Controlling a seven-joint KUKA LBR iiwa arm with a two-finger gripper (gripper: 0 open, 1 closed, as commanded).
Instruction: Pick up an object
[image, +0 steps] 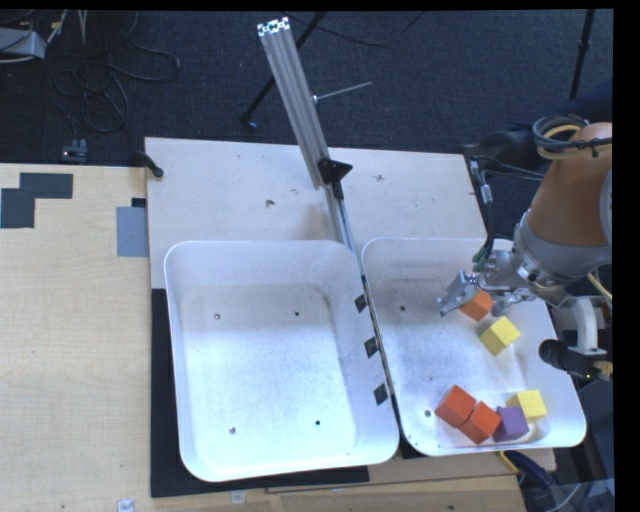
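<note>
The gripper (474, 296) is hanging over the far part of the right bin (420, 262), its fingers lying beside an orange block (477, 306). They seem to be closing on it, though the angle is poor. The block is sitting directly beneath the wrist, with a yellow block (499, 335) just nearer and to the right. A straight lift looks sufficient.

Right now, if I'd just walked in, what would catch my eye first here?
Probably the grey and orange arm reaching into the right bin, its gripper right at an orange block. Next, the bright blocks in that bin: a yellow block just beside the gripper, and an orange, purple and yellow cluster in the near corner.
</note>
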